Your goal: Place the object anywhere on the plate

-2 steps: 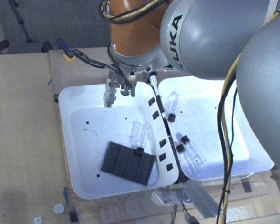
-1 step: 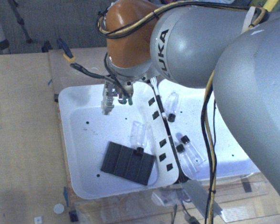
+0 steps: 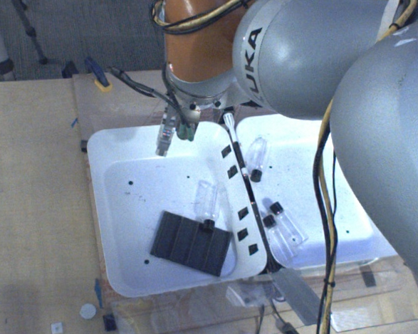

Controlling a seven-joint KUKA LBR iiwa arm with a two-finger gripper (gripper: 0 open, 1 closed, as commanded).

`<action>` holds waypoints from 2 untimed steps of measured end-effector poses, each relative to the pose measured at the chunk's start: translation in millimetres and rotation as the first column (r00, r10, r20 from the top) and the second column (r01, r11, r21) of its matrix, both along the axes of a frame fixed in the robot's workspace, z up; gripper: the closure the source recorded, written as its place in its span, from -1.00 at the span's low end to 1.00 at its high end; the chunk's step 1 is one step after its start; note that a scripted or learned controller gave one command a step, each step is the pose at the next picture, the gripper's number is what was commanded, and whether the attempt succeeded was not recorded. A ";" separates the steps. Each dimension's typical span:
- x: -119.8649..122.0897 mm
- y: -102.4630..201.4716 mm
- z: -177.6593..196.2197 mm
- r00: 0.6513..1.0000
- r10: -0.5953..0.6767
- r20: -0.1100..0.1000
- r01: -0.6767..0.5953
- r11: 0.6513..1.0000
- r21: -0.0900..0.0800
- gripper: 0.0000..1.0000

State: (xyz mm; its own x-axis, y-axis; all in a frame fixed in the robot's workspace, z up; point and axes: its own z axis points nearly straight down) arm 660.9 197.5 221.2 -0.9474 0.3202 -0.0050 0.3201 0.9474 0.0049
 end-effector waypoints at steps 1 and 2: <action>-2.9 3.8 -4.9 0.993 0.122 -0.004 -0.122 0.993 -0.002 1.00; -0.3 3.3 11.2 0.958 0.287 0.001 -0.287 0.958 -0.002 1.00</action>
